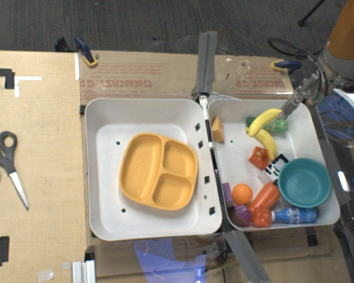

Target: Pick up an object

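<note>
Reaching in from the right, the arm (346, 34) brings its gripper (291, 107) down at the far end of a banana (264, 122) in the right bin (318, 135).

Whether the gripper is open or closed cannot be told from this angle; its tip sits just beside the banana's upper end, with a green thing (279, 124) directly below it. A second banana (268, 142) lies just beneath the first. Nearer the camera the same bin holds a red block (259, 157), a teal bowl (305, 183), an orange ball (242, 193), an orange bottle (264, 199) and a clear bottle (294, 216). A yellow divided plate (159, 171) lies in the left bin (100, 175). Both bins rest on a bench backed with cardboard (141, 75), scissors (12, 164) lying on the wooden board (35, 217) to the left. Dark carpet (135, 10) lies beyond.
</note>
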Available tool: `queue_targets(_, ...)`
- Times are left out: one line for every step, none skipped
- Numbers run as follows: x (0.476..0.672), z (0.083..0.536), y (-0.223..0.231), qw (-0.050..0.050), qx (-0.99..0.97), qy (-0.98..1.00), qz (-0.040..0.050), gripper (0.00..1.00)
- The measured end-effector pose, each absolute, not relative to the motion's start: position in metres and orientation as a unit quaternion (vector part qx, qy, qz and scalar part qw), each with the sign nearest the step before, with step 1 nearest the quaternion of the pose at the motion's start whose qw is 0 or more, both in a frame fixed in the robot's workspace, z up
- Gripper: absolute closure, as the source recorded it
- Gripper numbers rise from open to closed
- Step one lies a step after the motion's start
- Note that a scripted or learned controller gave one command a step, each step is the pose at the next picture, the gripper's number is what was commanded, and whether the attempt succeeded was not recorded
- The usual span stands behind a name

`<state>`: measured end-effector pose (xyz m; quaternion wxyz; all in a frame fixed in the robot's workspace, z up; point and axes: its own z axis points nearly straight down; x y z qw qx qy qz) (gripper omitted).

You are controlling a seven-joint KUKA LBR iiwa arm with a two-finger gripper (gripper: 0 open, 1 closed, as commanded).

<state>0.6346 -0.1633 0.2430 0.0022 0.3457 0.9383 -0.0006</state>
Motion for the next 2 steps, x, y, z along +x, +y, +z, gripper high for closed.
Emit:
queue_targets(0.573,0.11,-0.137,0.004,0.332,0.943,0.001,1.0)
queue_targets(0.571,0.247,-0.069,0.002,0.337,0.942,0.0,1.0)
